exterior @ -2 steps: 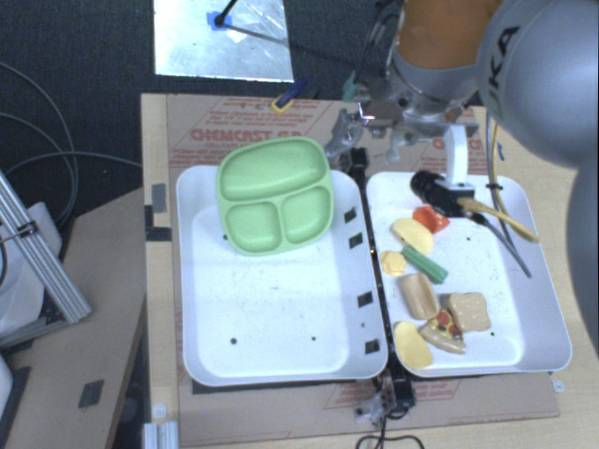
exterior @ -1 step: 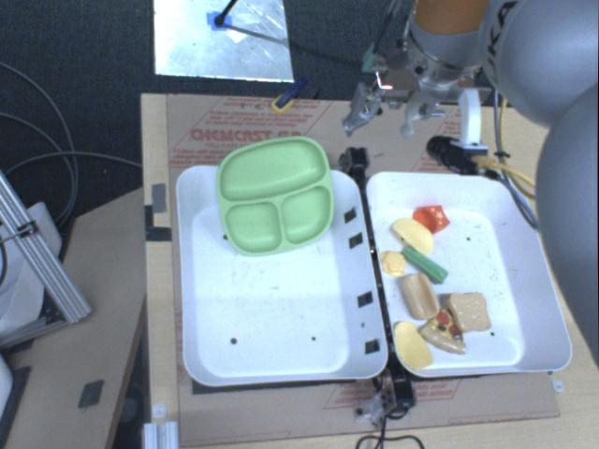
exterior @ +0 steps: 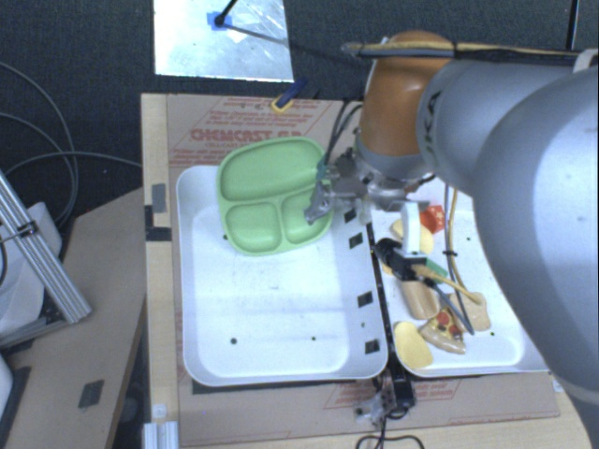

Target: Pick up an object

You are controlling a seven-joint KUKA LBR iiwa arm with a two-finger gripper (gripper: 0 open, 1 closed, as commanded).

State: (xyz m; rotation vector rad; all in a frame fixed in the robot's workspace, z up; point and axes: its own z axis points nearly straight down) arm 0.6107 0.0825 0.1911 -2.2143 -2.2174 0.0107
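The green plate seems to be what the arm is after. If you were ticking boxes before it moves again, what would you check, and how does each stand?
1. Target in sight: ok. The green plate, with three compartments, lies in the left bin at its far end.
2. Hand near the target: ok. The hand is at the plate's right edge.
3. Plate lying flat: cannot tell. Its far edge seems to ride over the bin's rim.
4. Grip on the plate: cannot tell. The arm's wrist blocks the view.
5. Room to lift: ok. Nothing lies on the plate.
6. Clutter nearby: not ok. The right bin holds a pile of small toys just beside the hand.
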